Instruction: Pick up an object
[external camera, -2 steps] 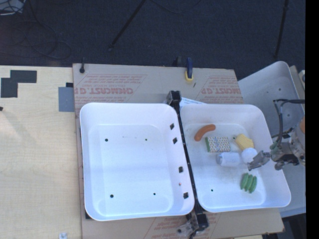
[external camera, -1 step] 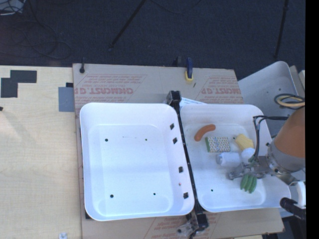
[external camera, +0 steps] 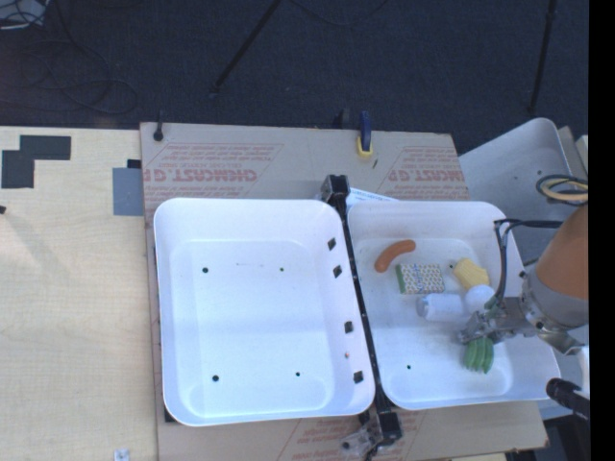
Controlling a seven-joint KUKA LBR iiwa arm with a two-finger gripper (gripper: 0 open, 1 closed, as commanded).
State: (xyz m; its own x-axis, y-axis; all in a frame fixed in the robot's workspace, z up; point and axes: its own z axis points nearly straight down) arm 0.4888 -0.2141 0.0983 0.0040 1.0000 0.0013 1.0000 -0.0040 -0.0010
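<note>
Honestly I can't tell how my gripper is set, and crowding that green toy could nudge it away.

The gripper hangs low in the right bin — a green object lies just below its fingers.

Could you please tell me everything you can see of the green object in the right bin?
The green object is small, oblong and ridged or leafy-looking, perhaps a toy vegetable; its material is hard to tell. It lies flat on the floor of the right bin, near the bin's right wall, its long axis running roughly toward the camera. The claw sits right at its upper end and seems to overlap it, though contact is unclear. Nothing else touches it.
</note>
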